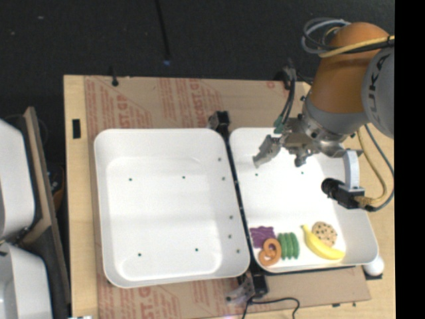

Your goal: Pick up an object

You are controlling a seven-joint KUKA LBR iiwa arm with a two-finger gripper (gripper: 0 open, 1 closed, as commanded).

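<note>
Objects, right bin (265,198), near edge, in a row left to right: purple piece (262,234); orange ring (270,252), touching the purple piece; green piece (289,244); banana (321,244); cookie (324,231), resting against the banana.
Hand (282,149): over the far part of the right bin, well apart from the objects; fingers spread apart, nothing between them.
Arm (342,78): grey with orange band, entering from the right.
Left bin (166,205): white, beside the right bin.
Surface (153,105): brown board under both bins.

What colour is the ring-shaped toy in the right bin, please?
Orange ring-shaped toy, seen in the camera view.
</note>
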